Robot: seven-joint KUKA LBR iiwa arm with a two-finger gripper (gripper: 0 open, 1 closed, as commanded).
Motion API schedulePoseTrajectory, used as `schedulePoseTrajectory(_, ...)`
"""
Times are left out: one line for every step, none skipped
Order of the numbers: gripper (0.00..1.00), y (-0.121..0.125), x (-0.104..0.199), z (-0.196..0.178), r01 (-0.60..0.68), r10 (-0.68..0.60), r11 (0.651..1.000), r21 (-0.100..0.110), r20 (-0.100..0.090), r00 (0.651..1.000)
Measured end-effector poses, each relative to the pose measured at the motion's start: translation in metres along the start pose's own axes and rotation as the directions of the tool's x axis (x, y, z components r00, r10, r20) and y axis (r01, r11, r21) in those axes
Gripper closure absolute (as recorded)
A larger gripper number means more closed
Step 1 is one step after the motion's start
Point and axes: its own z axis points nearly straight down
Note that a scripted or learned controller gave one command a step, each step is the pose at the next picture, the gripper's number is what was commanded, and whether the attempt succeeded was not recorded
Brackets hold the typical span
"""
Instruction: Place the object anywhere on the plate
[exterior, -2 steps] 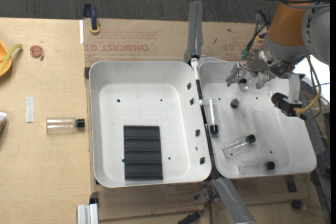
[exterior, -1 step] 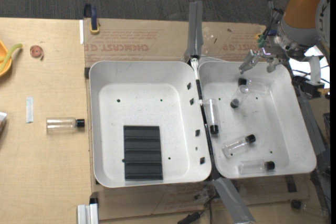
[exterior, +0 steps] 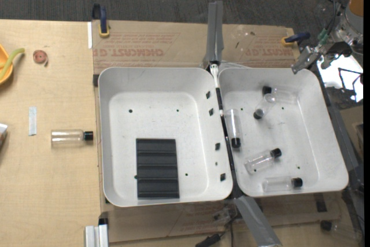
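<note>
gripper (exterior: 312,58) seen above right bin's (exterior: 324,179) far right corner, finger state cannot be told | vials (exterior: 263,160) lie well apart in that bin | ribbed black plate (exterior: 156,169) in left bin (exterior: 115,124)

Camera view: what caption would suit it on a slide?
Clear plastic vials with black caps lie in the right white bin; a dark ribbed plate waits in the left white bin.

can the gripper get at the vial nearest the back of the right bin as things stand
Probably yes. The gripper hangs by the right bin's far corner, and the vial lies apart from the others with nothing over it.
</note>
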Motion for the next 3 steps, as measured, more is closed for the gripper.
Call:
schedulePoseTrajectory(0.00, -0.002, -0.016, -0.087, 0.086, -0.086, 0.996, 0.000, 0.000, 0.996)
schedulePoseTrajectory(0.00, -0.058, -0.007, -0.200, 0.214, -0.214, 0.977, 0.001, -0.001, 0.977)
schedulePoseTrajectory(0.00, 0.010, 0.094, -0.202, 0.091, -0.091, 0.996, 0.002, -0.002, 0.996)
